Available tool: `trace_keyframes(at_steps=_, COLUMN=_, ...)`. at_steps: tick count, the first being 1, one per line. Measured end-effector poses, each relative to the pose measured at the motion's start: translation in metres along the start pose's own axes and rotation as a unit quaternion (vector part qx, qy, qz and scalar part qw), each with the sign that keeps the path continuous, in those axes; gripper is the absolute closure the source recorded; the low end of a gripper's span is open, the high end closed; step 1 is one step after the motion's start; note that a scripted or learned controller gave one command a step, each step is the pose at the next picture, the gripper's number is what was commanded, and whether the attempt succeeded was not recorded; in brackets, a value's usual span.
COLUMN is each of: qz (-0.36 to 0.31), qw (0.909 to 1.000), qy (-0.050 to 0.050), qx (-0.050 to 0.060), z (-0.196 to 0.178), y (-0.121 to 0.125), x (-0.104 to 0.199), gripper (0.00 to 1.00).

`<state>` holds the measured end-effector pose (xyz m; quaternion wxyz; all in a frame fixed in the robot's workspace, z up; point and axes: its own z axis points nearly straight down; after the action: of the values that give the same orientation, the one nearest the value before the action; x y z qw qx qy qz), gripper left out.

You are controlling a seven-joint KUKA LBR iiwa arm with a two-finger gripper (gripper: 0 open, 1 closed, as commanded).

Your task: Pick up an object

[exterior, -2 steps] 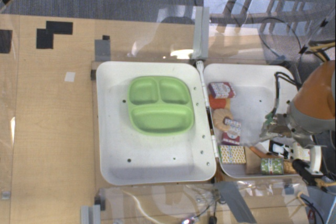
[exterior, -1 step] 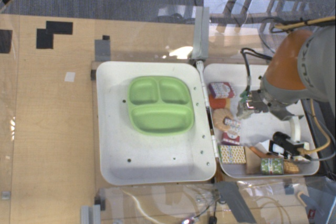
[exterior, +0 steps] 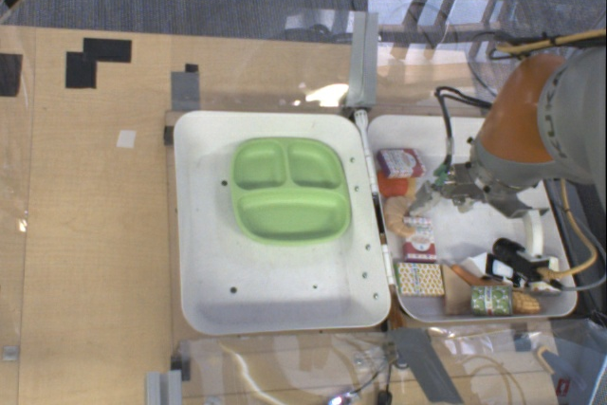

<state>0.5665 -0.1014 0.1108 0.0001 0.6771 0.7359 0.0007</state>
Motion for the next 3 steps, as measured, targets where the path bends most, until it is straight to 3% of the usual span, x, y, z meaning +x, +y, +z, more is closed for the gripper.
trace_keyframes(at_steps=1, qz=0.012, qw=0.9998, qy=-0.003, qx=-0.019, z=0.014, y=-0.030, x=0.008, gripper=0.00)
trace_keyframes(at_steps=2, qz=0.128, qw=0.9917, qy=-0.001, qx=-0.005, z=0.022, y=0.029, x=0.005, gripper=0.00)
trace_keyframes(at_steps=3, qz=0.193, qw=0.9811, qy=0.001, qx=-0.007, z=0.021, y=-0.053, x=0.012, gripper=0.00)
